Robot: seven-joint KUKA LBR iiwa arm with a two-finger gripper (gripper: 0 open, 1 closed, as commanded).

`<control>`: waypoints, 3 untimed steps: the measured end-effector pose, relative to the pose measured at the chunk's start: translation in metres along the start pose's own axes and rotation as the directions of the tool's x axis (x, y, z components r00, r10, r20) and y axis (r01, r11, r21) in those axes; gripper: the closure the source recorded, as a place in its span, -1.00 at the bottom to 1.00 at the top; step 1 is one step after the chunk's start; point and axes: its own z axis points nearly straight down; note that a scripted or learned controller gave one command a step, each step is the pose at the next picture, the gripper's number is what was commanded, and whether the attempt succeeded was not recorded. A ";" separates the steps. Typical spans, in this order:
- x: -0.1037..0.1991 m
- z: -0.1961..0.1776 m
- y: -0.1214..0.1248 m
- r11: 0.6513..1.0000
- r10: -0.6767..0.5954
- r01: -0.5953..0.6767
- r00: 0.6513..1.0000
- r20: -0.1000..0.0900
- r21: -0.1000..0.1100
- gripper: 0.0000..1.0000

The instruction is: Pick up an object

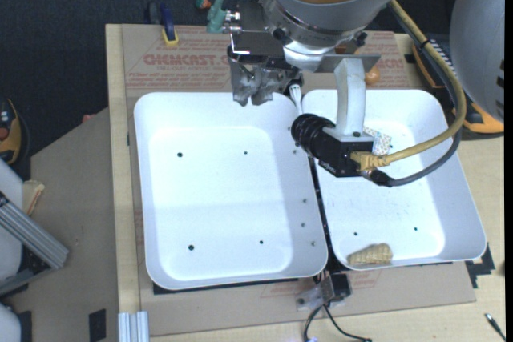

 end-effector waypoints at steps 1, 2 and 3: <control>-0.001 0.110 -0.004 1.000 0.002 -0.003 1.000 0.015 0.030 1.00; -0.003 0.188 0.039 1.000 0.004 -0.004 1.000 0.015 0.028 1.00; -0.001 0.160 -0.006 1.000 -0.001 0.001 1.000 0.009 0.023 1.00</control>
